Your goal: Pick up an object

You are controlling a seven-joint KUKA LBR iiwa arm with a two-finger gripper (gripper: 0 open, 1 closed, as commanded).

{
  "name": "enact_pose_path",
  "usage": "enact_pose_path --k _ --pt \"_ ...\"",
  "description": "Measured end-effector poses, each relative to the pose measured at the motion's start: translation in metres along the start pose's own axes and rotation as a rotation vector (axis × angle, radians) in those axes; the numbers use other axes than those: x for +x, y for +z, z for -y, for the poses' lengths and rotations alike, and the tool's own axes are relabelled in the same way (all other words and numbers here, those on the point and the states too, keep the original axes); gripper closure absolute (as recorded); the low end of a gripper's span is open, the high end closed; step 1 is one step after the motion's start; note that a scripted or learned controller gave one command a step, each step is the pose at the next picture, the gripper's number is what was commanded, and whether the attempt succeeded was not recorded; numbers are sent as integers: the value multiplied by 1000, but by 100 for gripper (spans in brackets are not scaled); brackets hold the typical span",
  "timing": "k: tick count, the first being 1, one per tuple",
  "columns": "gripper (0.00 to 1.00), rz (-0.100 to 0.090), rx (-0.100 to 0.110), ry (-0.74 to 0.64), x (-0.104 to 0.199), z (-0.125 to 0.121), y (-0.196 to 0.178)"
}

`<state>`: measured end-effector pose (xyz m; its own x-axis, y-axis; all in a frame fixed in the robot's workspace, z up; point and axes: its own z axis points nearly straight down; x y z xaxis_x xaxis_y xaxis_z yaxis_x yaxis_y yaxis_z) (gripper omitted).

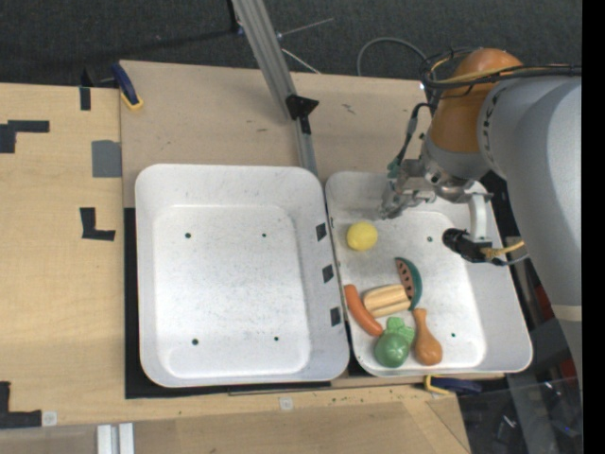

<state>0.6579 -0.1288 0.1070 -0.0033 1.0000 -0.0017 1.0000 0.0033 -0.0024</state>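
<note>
Overhead slanted view of a wooden bench (57, 282) carrying two shallow white bins side by side. The left bin (232, 272) is the larger in view; the right bin (473, 334) holds all the toy food. The grey arm (544, 159), with its orange band (468, 102) above the wrist, reaches in from the right, and its gripper (392, 206) hangs over the upper left part of the right bin; whether it is apart or together cannot be told at this size, and nothing is seen between its tips. A yellow lemon (361, 236) lies just below and left of the gripper, apart from it. Lower in the same bin sits a cluster of pieces: a watermelon slice (407, 278) with a green rind, a pale bread roll (386, 298) touching it, an orange carrot (362, 310) lying aslant at the left of the roll, a green vegetable (393, 344) below them, and an orange-brown drumstick (424, 340) at the right of the green piece. A metal rail (269, 60) runs aslant from the top edge down to the gap between the bins. A blue and yellow clamp (127, 85) sits at the bench's upper left corner.
</note>
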Motion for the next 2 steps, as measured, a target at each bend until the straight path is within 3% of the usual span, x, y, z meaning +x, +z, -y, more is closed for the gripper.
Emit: enact_pose_path --k 1,2 --pt "100 0 -8 2 -3 -1 -64" --pt "100 -1 -5 2 -3 -2 -96"
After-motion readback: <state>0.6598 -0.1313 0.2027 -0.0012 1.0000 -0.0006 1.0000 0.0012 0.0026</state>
